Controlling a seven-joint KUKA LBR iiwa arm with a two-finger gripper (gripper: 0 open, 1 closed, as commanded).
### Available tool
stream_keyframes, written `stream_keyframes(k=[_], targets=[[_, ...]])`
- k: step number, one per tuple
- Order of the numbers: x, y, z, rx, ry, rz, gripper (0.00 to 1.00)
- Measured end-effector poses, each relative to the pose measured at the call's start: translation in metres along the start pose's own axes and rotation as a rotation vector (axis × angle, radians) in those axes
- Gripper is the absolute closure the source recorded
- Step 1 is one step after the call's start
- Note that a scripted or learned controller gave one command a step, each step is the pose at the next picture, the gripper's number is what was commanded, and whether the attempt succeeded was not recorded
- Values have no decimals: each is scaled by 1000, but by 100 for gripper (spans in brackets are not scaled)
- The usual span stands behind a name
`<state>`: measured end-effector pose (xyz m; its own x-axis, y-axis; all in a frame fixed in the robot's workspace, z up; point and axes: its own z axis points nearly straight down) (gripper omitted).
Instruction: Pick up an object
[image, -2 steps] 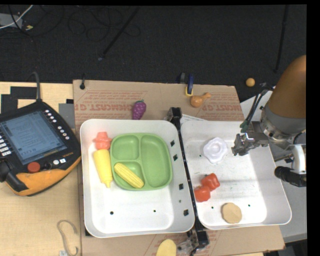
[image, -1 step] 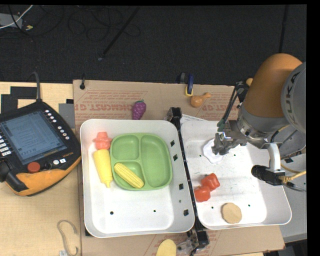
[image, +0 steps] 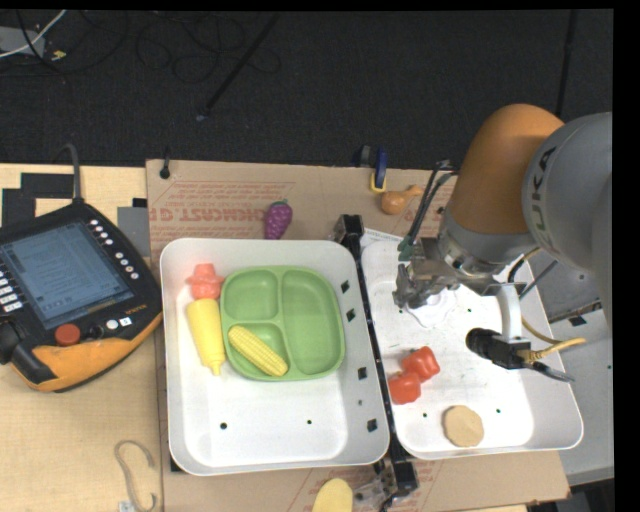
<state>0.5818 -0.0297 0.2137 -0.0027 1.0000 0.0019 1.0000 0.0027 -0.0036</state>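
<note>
- The jaws (image: 412, 297) hang low over the right bin (image: 520, 432); whether they are spread I cannot tell.
- Nearest that bin's front, red pepper (image: 413, 374) and tan cookie (image: 464, 426) lie free, likely targets.

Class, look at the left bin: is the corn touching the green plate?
Touching. The camera view shows the corn lying inside a lower compartment of the green plate, resting on its surface.

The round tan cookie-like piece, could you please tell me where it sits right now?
The round tan cookie-like piece lies in the right white bin, near its front edge, just below and to the right of the red toy pepper.
</note>
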Motion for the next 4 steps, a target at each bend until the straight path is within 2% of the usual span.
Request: stream_keyframes(k=[1,2,3,4], targets=[[49,20,-14,-4,0,0,100],[72,25,-13,-2,-1,2,100],[74,25,-9,0,-2,5,100],[78,15,-4,1,-3,3,100]])
